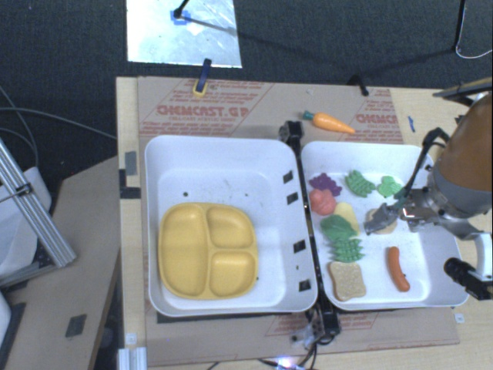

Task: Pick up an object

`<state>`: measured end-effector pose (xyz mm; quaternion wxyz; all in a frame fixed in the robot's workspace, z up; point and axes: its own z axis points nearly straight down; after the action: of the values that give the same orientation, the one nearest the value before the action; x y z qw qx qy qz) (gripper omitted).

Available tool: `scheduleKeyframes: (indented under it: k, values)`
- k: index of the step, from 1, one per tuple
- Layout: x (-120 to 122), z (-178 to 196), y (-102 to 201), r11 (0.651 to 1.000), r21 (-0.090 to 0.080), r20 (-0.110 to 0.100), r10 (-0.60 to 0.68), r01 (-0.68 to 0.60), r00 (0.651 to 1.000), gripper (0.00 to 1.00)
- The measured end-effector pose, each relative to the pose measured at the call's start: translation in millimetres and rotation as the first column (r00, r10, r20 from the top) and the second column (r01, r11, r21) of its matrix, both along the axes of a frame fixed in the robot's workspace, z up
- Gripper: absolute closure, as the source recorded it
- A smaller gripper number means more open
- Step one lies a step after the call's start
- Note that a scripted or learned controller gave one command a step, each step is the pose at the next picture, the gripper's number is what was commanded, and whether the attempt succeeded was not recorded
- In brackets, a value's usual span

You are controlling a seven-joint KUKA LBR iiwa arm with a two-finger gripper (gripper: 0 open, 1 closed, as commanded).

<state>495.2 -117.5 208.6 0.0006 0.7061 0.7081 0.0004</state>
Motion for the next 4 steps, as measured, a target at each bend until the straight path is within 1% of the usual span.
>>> scheduleKeyframes:
  k: [1,2,3,4]
  values:
    - [36.0,-66.0,36.4,1.0,0.003,-0.004,0.005,-0.005,1.0,0.0]
    - [32.2,-22.1,91.6,1.0,0.002,0.003,0.007,-0.007,1.0,0.0]
    - [-4.0,92.0,137.8,1.0,0.004,0.011,0.008,-0.008,1.0,0.0]
    - [-7.7,107.3,150.6,1.0,0.001,0.003,0.004,-0.004,1.0,0.0]
